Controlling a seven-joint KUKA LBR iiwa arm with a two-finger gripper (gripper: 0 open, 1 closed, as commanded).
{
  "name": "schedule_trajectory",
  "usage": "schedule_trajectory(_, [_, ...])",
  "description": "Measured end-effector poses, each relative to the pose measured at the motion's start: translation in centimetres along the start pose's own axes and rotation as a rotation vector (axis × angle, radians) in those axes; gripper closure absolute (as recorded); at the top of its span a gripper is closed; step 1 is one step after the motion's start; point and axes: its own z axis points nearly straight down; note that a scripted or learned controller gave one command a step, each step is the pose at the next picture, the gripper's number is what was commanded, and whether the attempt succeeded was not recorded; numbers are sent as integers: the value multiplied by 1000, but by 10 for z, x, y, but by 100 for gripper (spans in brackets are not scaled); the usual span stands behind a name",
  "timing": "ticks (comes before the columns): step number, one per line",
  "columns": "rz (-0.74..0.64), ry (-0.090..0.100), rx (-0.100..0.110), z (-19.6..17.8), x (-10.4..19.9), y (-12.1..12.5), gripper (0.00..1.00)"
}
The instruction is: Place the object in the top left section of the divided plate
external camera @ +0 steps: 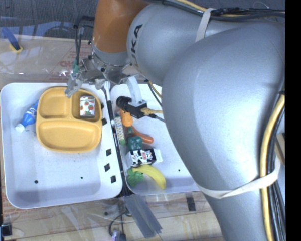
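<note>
I see smooth grey arm shell (210,84), satin sheen, orange band (113,26) semi-gloss. Jaws look like bare metal, dull. Right under the jaws: yellow divided plate (67,122), matt plastic, smooth. Card (88,107) in its section looks printed, slightly glossy. Left of the jaws: blue bottle (27,118), shiny plastic. White bins (55,185) smooth plastic, soft gloss. Right and below the jaws: banana (150,177) and carrot (135,129), glossy toy plastic. Desk (50,215) wood-look under clear film.
</note>
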Motion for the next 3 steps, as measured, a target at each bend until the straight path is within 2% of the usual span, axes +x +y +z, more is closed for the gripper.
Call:
schedule_trajectory(1, [-46, 0, -1, 9, 67, 19, 0])
schedule_trajectory(2, [-107, 0, 2, -24, 85, -45, 0])
schedule_trajectory(3, [-252, 0, 3, 26, 89, -43, 0])
